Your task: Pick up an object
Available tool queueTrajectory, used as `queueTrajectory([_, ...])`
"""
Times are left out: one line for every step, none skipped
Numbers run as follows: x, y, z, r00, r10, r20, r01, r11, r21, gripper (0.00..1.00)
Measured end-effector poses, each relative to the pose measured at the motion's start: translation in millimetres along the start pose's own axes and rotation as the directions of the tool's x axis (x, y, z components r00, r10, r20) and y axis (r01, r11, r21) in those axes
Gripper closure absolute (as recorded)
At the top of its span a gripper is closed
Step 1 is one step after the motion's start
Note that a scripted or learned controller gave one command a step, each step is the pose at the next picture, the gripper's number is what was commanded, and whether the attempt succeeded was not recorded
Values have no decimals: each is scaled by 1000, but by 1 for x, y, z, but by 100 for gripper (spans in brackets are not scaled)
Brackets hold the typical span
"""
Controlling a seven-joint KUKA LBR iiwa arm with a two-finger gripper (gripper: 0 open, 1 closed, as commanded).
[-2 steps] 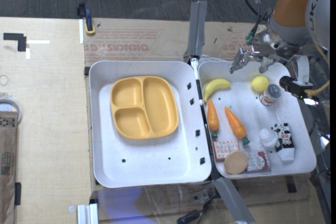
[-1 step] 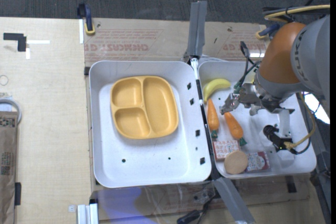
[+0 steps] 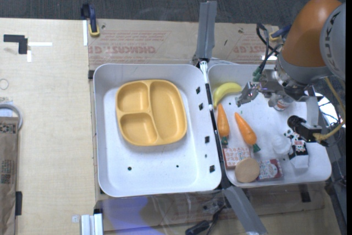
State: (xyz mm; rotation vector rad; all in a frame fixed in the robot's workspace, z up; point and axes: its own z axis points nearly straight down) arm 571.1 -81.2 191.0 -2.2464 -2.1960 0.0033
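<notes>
My gripper (image 3: 246, 94) hangs over the upper middle of the right bin (image 3: 319, 170), open, with nothing between its fingers. Just to its left lies a yellow banana (image 3: 226, 90). Below it are two orange carrots: one (image 3: 223, 121) along the bin's left wall, the other (image 3: 245, 127) slanting toward the bin's middle. A round tan cookie-like disc (image 3: 247, 170) sits at the front, between a red-and-white packet (image 3: 235, 156) and another packet (image 3: 270, 169). A small black-and-white toy (image 3: 297, 143) lies at the right, under the arm.
The left bin (image 3: 110, 168) holds a yellow divided plate (image 3: 150, 113). A grey divider bar (image 3: 207, 30) stands between the bins at the back. The arm's orange band (image 3: 311, 27) and cables overhang the right bin's back right corner.
</notes>
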Motion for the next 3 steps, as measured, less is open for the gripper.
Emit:
queueTrajectory([-22, -25, 100, 1000, 8, -2, -8, 1000, 2, 0])
queueTrajectory([-23, -26, 92, 1000, 12, -2, -12, 1000, 4, 100])
queueTrajectory([-50, -14, -29, 984, 178, 0, -178, 984, 0, 100])
